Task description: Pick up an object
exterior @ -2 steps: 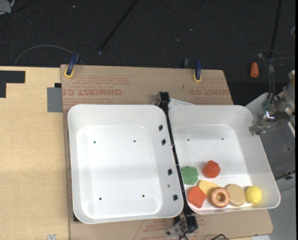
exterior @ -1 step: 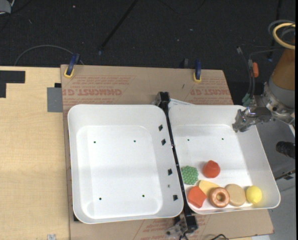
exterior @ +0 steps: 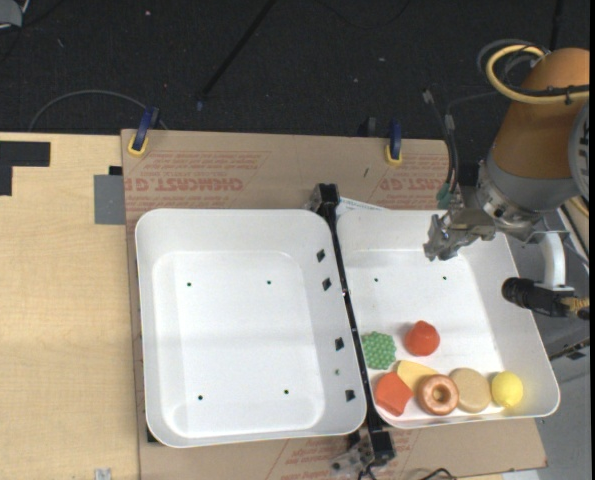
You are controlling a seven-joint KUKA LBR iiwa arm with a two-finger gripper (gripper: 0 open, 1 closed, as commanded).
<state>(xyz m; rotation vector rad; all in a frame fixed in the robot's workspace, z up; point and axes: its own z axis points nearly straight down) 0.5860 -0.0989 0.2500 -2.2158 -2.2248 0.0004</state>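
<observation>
Toy foods (exterior: 432, 373) cluster at the right bin's (exterior: 477, 268) near edge, unheld; the gripper (exterior: 443, 240) hovers apart, finger state unclear.

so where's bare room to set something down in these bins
The left bin floor is bare wall to wall. In the right bin, the upper floor between the tool and the red piece is free. Its near edge is crowded.

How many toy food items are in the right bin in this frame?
7, all clustered near its front edge: green piece, red tomato, orange-red piece, yellow piece, donut, tan round, lemon. More could be hidden underneath.
</observation>
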